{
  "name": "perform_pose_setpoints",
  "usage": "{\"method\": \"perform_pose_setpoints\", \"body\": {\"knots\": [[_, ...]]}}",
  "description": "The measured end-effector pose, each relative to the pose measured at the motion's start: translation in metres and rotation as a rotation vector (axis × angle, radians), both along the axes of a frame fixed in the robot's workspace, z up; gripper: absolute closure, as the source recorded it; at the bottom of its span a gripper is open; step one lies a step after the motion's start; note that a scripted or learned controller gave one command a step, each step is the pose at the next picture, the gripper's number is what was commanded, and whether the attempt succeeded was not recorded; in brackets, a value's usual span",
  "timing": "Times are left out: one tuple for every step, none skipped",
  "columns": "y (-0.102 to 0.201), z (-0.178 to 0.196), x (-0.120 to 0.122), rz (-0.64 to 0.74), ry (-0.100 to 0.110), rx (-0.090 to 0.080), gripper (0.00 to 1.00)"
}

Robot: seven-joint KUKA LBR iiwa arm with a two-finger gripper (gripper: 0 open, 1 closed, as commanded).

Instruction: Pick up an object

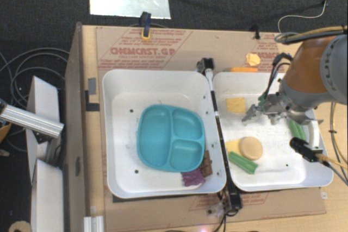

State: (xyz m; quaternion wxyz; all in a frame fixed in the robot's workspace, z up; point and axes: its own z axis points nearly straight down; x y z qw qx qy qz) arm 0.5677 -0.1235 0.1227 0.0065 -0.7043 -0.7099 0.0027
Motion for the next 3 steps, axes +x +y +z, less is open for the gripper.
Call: {"method": "perform_pose_setpoints", "body": {"knots": [[0.04,-0.04,-0.043,-0.004,-0.009,-0.003,0.0],[0.037,-0.028,-0.04,-0.006,-0.017,-0.006,1.0],[-0.011,0.03,0.005,-0.009,-0.023,-0.01,1.0]]}}
